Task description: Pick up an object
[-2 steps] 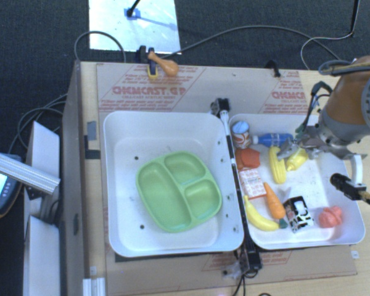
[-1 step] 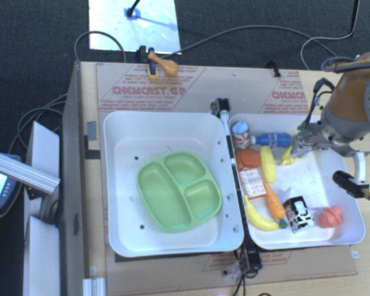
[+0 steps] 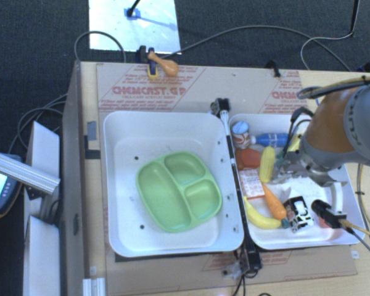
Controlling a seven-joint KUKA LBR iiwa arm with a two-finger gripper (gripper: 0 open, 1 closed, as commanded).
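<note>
While the grey arm (image 3: 342, 125) with its orange band reaches in from the right, its wrist hangs low over the right-hand bin (image 3: 351, 242), which serves as the landmark for everything below. Its hand (image 3: 282, 170) sits down among the clutter near the middle of that bin, but the arm's bulk hides the tips, so I cannot tell whether it is apart, together or clamped on anything. Inside the right-hand bin lie the things it could take: a yellow corn cob (image 3: 267, 163) just beside the hand, a carrot (image 3: 272, 201) and a banana (image 3: 261, 216) toward the near edge, a red item (image 3: 248, 158) and a blue bottle (image 3: 272, 140) toward the far edge, and a small black-and-white object (image 3: 299, 213) near the front. Left of that bin, a second white bin (image 3: 120, 128) holds a green divided plate (image 3: 179, 190). Judging by this, the pick is at the reach or grasp stage: nothing appears lifted clear of the bin, so closing on an object and raising it remain to be done
</note>
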